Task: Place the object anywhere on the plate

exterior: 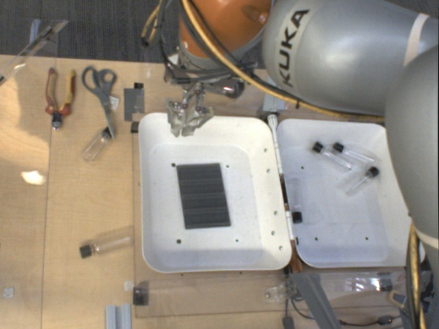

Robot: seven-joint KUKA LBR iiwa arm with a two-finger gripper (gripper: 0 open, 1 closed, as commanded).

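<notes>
A dark grey ribbed plate (203, 195) lies flat in the middle of the left white bin (158, 245). My gripper (186, 117) hangs over that bin's far rim, beyond the plate's upper left corner. Nothing I can make out shows at its tip, which blends into the white rim. Three clear tubes with black caps (346, 162) lie in the far part of the right bin (384, 252), well to the right of the gripper.
The grey arm and its orange band (223, 9) cover the top right. A small black cap (296, 216) sits at the right bin's left edge. On the bench to the left lie pliers (58, 96), scissors (101, 91) and two clear tubes (106, 244).
</notes>
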